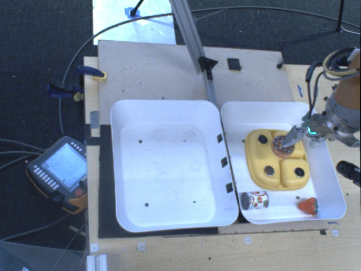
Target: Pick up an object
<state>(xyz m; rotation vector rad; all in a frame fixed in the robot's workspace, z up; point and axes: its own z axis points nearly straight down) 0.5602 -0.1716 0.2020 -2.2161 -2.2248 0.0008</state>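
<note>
Where the dark floor met the bench at nine o'clock, a teach pendant point(58, 175) lay with its screen lit, and above it blue and yellow clamps point(90, 74) gripped the bench edge toward ten o'clock. Next came the left bin point(121, 151), white and shallow, sitting just beside the right bin point(333, 193), their inner rims touching along a line marked by small black tabs. Behind the two bins, at twelve o'clock, a grey pole point(189, 30) ran down at a slant to a black bracket near where the bins met.

In the right bin a yellow moulded tray point(287, 174) took up the middle, with dark round spots on its top. A small brownish round object point(280, 145) rested on the tray's upper part. At the tray's six o'clock a small can point(254, 200) lay on its side on the bin floor, and at its five o'clock a red strawberry-like piece point(308, 206) sat near the bin's corner, well apart from the can.

From three o'clock the grey arm reached in over the bin's rim, and the gripper point(289, 140) hung tilted right above the brownish round object, close to touching it; how far its pincer stood open, and whether it had hold of anything, I cannot tell
</note>
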